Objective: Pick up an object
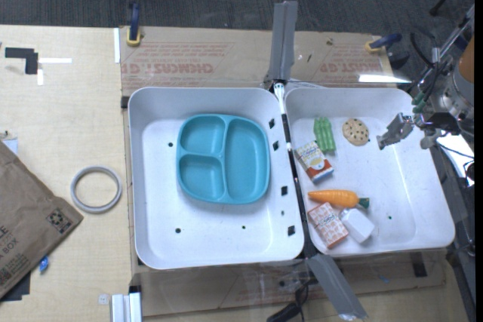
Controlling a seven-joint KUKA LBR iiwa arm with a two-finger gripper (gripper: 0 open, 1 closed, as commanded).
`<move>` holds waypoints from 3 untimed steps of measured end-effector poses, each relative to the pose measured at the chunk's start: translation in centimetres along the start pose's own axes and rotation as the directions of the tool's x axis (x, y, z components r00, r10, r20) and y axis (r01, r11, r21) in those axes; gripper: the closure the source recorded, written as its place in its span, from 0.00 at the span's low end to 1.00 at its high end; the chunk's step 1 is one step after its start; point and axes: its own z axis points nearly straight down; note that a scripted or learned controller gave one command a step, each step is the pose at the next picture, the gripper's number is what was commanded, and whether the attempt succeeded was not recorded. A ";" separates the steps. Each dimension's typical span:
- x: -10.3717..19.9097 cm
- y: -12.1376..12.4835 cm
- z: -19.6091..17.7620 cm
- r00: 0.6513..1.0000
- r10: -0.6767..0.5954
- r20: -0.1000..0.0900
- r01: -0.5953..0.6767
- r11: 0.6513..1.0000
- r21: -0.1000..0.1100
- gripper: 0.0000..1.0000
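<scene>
Carton (327, 225) below — gripper (395, 133) bare, aloft

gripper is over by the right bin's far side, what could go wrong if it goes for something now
1. The gripper sits near the right bin wall, well away from most items, so a straight drop would likely close on nothing.
2. The carrot, snack box and white bottle lie crowded together; a grab there could nudge or catch a neighbour.
3. The cookie is flat and may slip out.
</scene>
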 end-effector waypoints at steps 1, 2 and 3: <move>1.6 6.4 11.0 0.998 0.066 0.000 -0.066 0.998 -0.001 0.00; 0.1 12.1 16.9 0.998 0.065 0.000 -0.065 0.998 -0.004 0.00; 0.0 12.2 16.1 0.998 0.062 0.003 -0.062 0.998 -0.004 1.00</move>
